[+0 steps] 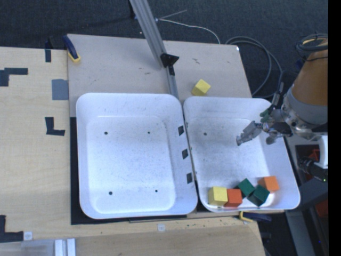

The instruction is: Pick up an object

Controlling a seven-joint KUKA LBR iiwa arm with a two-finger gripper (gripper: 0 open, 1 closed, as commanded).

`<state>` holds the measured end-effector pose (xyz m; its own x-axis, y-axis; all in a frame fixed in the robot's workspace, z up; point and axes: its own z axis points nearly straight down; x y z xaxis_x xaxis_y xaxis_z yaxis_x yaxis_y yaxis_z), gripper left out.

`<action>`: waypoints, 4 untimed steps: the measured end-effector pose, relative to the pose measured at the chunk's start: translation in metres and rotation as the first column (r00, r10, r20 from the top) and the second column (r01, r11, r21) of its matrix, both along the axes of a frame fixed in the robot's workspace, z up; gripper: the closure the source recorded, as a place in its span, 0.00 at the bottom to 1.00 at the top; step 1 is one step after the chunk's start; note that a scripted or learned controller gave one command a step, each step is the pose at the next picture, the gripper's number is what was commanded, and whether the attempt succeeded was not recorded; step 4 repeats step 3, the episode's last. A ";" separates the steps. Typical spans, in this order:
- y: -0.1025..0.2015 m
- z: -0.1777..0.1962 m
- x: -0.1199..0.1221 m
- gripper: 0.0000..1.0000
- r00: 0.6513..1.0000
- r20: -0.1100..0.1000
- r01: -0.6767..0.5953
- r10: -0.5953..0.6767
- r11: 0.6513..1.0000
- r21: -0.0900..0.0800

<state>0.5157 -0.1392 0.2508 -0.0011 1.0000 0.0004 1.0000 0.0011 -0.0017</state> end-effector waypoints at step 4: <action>0.096 0.251 0.144 0.00 1.000 0.006 -0.004 0.004 1.000 -0.002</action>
